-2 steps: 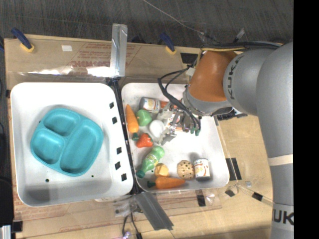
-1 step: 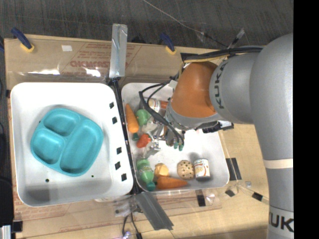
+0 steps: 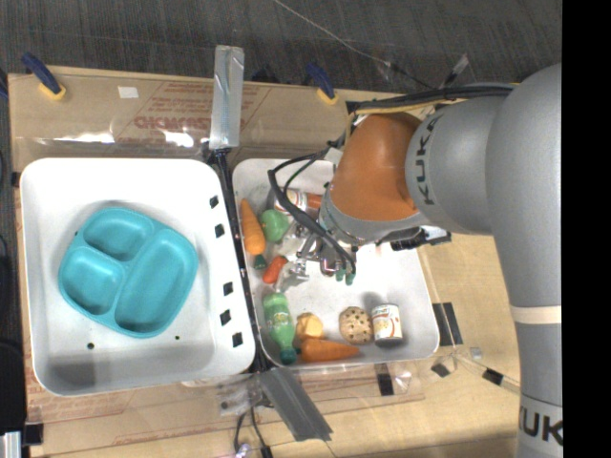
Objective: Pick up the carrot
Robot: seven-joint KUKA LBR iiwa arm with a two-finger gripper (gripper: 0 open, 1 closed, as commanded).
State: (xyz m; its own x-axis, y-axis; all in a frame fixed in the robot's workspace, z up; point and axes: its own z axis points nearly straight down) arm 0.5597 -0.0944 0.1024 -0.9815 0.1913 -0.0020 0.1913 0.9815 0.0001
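Grey arm, the largest thing in view, comes in from the right and bends over the right bin, its orange band hanging above that bin's upper half. The bench under it is light wood, with clear plastic sheeting taped along its far edge. The left bin holds a teal divided plate with three compartments, lying near the bin's middle.

The gripper sits below the band among black cables, low over the middle of the right bin; how far its jaws stand apart cannot be told from this angle, and nothing can be seen held between them.

Two orange carrot-like things lie in the right bin. One carrot lies lengthwise along the bin's left wall, in its upper half, just left of the gripper. The second carrot lies along the bin's near edge, pointing toward the right.

A green bottle lies near the left wall in the lower half, just above the second carrot. A green pepper-like piece sits just beside the upper carrot, and a small red-orange piece lies below it. Along the near edge, from left to right, are a small yellowish food piece, a speckled cookie and a small can with a red and white label.
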